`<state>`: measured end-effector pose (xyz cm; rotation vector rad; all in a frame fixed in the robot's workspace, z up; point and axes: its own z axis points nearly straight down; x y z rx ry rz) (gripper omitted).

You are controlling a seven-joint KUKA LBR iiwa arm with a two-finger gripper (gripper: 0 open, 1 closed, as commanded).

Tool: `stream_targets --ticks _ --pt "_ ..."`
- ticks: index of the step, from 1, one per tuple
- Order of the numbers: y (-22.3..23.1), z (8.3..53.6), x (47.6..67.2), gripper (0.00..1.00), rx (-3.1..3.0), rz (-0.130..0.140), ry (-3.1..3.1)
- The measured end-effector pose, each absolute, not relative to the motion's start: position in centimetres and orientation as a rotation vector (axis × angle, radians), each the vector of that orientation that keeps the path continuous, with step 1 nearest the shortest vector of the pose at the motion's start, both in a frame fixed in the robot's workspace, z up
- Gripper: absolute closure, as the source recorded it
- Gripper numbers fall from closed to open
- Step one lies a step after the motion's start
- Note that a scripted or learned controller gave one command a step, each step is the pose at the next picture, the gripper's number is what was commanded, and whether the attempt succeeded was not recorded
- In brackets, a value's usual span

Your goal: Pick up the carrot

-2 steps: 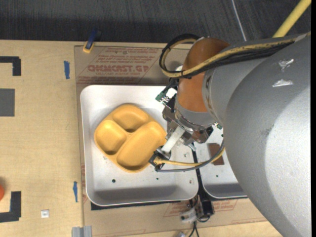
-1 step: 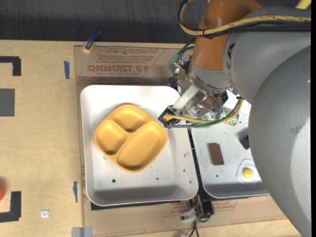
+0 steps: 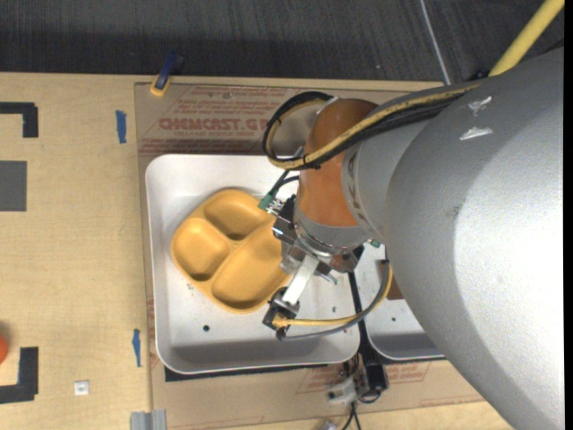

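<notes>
Camera view: we are looking down on the wooden bench, and the grey arm is taking up the right half of the frame, reaching in over the line where the two white bins meet. Its orange band is showing at frame centre. Just below the band the gripper is hanging over the right part of the left bin. The wrist is covering the gripper from above, so we cannot tell whether it is open or closed, or whether it is gripping anything. A yellow dish with three rounded compartments is lying in the middle of the left bin, and its right rim is running under the gripper; we cannot tell whether the two are touching. We are not able to tell where the carrot is lying. The right bin is showing as a strip of white at lower right, under the arm. A cardboard sheet with red print is lying beneath the bins. Two strips of blue tape are sticking to the bench left of the bins, and black tape corners are marking the far left. A small orange-red shape is sitting at the left edge, cut off by the frame.
</notes>
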<state>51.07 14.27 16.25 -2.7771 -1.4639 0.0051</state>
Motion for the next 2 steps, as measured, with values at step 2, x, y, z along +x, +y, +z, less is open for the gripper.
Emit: stream_targets --ticks 2 --pt "7.4 27.2 52.3 1.0 -2.874 0.001 -1.267"
